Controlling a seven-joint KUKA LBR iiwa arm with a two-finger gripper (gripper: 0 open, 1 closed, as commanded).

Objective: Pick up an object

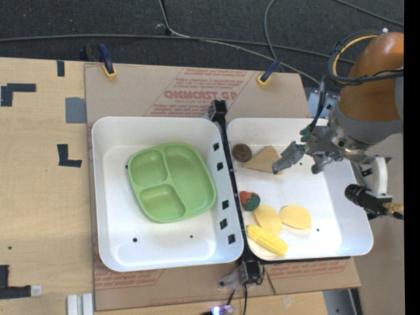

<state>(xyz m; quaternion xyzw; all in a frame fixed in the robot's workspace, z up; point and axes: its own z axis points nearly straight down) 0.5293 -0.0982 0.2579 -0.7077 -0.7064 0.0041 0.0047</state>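
Note:
My gripper [303,163] hangs over the back of the right bin [341,235], its two fingers spread apart with nothing between them. The left finger's tip [286,161] is beside a tan wedge-shaped piece [262,159]. A brown round piece [242,151] lies just left of the wedge. Toward the front of the same bin lie a small red and green piece [249,199], a pale yellow slice [267,218], a yellow round piece [295,216] and a yellow corn cob [266,241].
The left bin [111,241] holds a green divided plate [172,182]. A black divider with clips [225,176] runs between the bins. The arm's grey body with its orange band [374,64] stands over the right bin's back right corner. Cables cross the dark floor behind.

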